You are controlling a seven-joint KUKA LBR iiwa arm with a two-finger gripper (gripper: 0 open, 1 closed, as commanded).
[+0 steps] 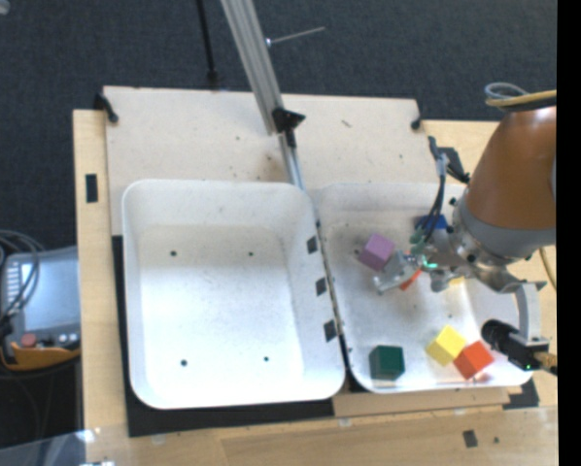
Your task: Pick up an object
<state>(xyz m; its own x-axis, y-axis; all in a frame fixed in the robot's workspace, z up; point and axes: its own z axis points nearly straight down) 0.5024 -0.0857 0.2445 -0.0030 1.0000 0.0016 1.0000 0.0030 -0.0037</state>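
Observation:
The right bin (344, 207) holds a purple cube (376, 251) near its middle. A dark green cube (387, 361) sits by its front wall, and a yellow cube (447, 344) and an orange-red cube (474, 358) stand side by side at the front right. My gripper (397, 280) reaches in from the right, low in the bin. It is just below and right of the purple cube, close to it. I see nothing held in it.
The left bin (135, 260) lies beside the right one, with a shared ridge (324, 280) between them. A slanted metal pole (256, 56) rises behind the bins. The arm's orange band (519, 168) hangs over the right bin's right side.

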